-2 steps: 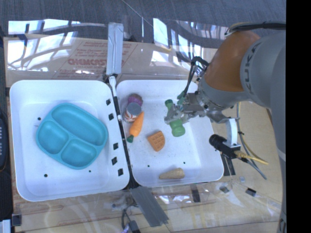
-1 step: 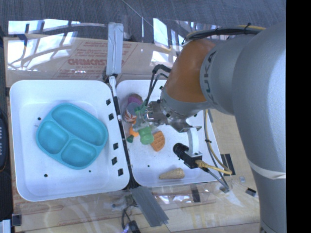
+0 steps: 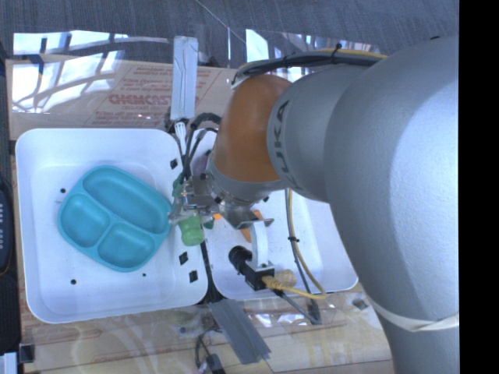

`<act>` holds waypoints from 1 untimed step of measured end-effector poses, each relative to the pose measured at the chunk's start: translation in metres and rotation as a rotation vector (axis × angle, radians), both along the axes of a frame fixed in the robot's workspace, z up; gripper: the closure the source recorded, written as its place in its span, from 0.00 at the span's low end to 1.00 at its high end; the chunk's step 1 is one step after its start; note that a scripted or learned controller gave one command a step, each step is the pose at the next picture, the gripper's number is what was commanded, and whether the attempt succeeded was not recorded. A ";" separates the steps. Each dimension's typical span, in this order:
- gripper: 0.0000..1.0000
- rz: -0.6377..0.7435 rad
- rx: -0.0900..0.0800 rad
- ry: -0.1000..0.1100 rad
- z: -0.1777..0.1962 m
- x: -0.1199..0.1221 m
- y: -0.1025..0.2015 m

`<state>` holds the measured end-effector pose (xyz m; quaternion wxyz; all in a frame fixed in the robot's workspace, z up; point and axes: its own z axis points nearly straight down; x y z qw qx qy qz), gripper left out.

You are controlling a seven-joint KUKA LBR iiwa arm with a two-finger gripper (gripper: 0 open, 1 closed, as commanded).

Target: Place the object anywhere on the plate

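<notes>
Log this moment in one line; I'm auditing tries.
gripper: over bins' divider | small green object: at gripper tip, grasp unclear | blue three-compartment plastic plate: left bin, bare

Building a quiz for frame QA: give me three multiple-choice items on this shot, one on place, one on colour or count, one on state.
1. Which bin holds the plate?
A. the left bin
B. the right bin
C. neither, it lies on the bench

2. How many compartments does the blue plate have?
A. one
B. three
C. five

3. Where is the green object now?
A. flat in a plate compartment
C. on the cardboard behind the bins
B. at the gripper, beside the plate's right edge, near the seam between bins

Answers:
1. A, the plate rests on the left bin's white floor.
2. B, ridges split it into one long section and two smaller ones.
3. B, the green shape sits just off the plate under the wrist.
</notes>
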<state>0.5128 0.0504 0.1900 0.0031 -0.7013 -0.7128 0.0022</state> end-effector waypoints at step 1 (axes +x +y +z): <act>0.00 -0.006 -0.002 -0.001 0.000 0.000 -0.003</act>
